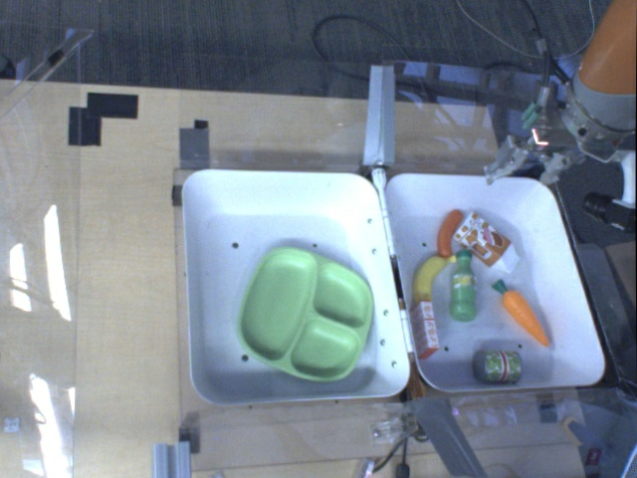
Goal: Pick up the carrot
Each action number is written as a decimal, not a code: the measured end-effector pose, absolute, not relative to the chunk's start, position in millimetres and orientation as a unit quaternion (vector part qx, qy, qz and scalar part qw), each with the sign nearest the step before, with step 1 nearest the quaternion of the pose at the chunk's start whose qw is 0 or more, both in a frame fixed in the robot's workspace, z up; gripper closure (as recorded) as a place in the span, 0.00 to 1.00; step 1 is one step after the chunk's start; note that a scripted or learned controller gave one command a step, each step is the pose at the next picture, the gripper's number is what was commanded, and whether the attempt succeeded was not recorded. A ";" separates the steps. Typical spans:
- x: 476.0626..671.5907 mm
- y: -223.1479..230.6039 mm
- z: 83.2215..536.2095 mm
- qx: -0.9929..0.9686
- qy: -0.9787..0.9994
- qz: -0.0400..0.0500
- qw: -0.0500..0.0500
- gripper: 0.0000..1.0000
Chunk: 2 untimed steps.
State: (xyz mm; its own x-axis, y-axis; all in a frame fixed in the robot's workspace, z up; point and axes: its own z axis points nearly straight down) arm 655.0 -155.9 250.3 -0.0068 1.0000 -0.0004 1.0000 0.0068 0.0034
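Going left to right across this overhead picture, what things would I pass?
Green divided plate in the left bin → banana → green bottle → carrot, all three in the right bin → the gripper above that bin's far corner.

You are looking at two bins (204, 267) showing as smooth, slightly glossy white plastic, and a green divided plate (307, 313) looking like matt moulded plastic. The carrot (524, 314) is appearing as smooth orange plastic, the can (497, 365) is glinting like metal, and the small green bottle (463, 287) is shining as glossy plastic. The bench (109, 267) is reading as pale wood under clear, reflecting sheeting.
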 end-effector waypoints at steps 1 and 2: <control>592.3 -166.8 225.3 0.634 0.773 0.001 0.003 0.00; 541.7 -198.6 134.7 0.661 0.750 0.001 0.002 0.00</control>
